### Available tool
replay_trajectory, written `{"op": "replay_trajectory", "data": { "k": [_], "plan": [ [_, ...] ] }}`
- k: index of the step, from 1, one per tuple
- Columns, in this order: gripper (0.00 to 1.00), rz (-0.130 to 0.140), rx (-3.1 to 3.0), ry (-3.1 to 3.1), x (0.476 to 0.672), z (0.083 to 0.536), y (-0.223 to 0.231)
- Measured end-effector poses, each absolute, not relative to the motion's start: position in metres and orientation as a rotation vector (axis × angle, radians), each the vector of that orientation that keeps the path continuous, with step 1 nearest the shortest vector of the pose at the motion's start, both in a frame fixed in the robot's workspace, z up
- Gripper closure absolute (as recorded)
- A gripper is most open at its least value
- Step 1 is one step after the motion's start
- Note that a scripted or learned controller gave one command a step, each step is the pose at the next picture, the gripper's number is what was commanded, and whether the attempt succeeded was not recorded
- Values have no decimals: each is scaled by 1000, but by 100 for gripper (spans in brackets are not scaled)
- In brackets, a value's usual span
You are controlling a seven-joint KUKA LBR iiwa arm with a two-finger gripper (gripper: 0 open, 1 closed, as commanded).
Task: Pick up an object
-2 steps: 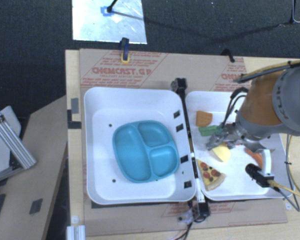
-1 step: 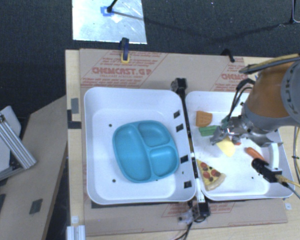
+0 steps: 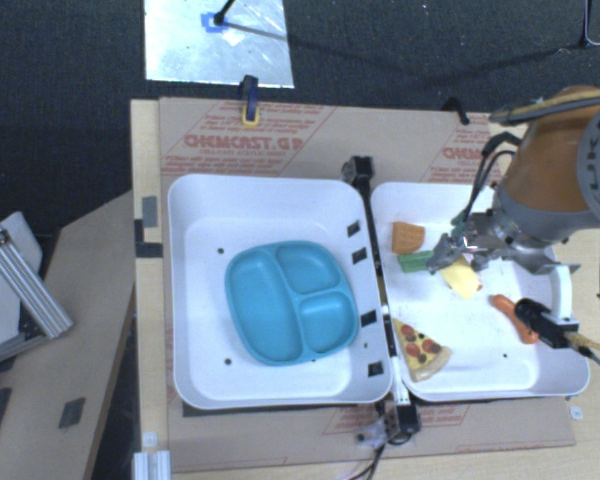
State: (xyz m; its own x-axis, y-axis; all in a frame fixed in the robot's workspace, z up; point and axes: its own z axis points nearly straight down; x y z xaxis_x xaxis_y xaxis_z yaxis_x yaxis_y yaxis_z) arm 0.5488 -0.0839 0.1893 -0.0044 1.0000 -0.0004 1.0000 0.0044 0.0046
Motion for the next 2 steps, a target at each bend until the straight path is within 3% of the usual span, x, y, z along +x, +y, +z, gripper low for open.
{"op": "replay_trajectory", "data": {
  "k": [1,2],
  "plan": [
    [100,5,2214,2223,550,237,-84],
    [100,6,2209,2232,572,230,-25]
  ]
}}
